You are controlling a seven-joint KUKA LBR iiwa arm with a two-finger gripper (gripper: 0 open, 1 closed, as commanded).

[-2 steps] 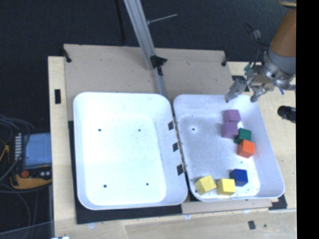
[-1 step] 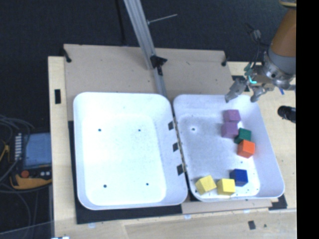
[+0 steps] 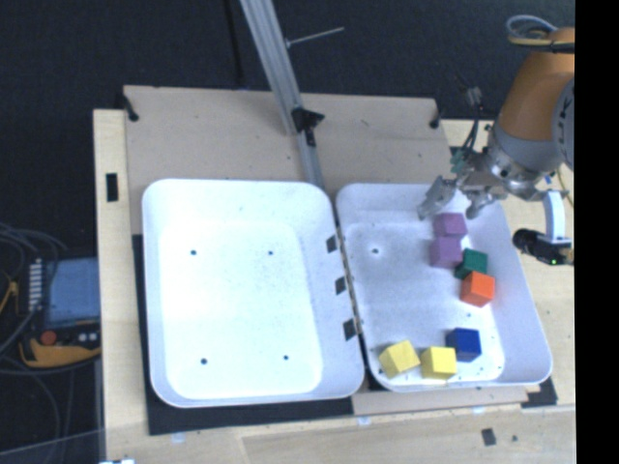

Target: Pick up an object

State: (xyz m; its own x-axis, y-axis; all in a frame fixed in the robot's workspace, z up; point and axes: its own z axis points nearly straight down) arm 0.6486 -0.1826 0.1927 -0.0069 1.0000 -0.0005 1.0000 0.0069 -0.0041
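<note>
The left bin (image 3: pixel 242 288) lies well left of the pincer (image 3: pixel 455 195). The pincer's fingers stand apart, holding nothing, over the right bin (image 3: pixel 387 259) (far edge). Just below it sit two purple blocks (image 3: pixel 448 239); farther below, green (image 3: pixel 475 261), orange (image 3: pixel 478 287), blue (image 3: pixel 465 342) and yellow blocks (image 3: pixel 418 360).

Bright overhead light glares off the white bins (image 3: pixel 242 288); slightly soft focus.

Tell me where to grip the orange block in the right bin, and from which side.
Grip the orange block from above across its bin-wall and bin-centre faces, which look free. The green block touches its far side, so closing along that axis would likely snag.
</note>
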